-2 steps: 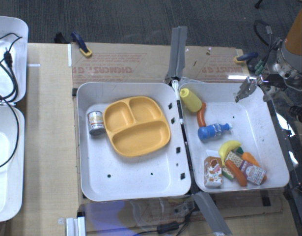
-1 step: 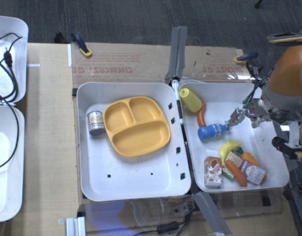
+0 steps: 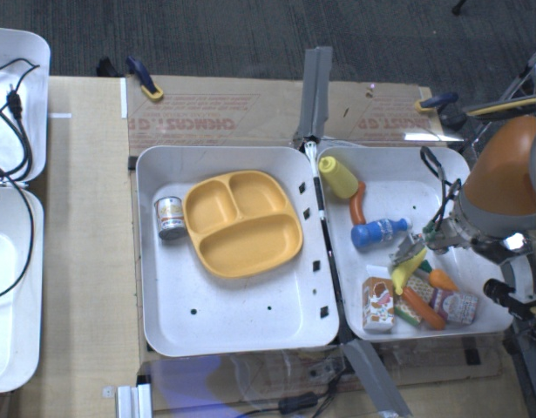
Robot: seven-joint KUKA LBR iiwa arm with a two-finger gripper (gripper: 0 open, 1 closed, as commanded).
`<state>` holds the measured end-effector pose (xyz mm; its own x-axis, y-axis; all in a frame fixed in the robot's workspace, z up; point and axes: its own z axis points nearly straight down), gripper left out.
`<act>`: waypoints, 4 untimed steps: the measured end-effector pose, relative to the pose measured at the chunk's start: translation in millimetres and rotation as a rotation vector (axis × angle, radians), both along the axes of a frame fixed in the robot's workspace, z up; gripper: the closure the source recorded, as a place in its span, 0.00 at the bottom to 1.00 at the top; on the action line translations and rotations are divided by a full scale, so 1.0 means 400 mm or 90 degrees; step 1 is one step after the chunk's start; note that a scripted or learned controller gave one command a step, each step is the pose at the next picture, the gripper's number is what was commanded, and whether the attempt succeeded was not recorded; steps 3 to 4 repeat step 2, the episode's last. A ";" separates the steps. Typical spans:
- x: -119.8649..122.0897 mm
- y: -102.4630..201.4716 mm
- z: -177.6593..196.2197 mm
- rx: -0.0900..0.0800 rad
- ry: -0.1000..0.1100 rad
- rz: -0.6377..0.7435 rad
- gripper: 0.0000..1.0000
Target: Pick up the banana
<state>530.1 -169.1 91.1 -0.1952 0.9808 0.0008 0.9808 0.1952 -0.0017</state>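
Camera view: gripper (image 3: pixel 410 252) is being held touching banana (image 3: pixel 404 274), which is lying just below-left, steeply tilted; grip state cannot be told.

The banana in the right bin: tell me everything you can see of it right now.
The banana is yellow, smooth and looks like plastic, mostly hidden: a short curved piece shows in the right bin, tilted, beside the carrot. The gripper sits right at its upper end; whether the banana is grasped is unclear.
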 end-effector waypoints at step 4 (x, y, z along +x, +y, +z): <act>0.045 0.047 0.287 -0.001 0.000 -0.162 1.00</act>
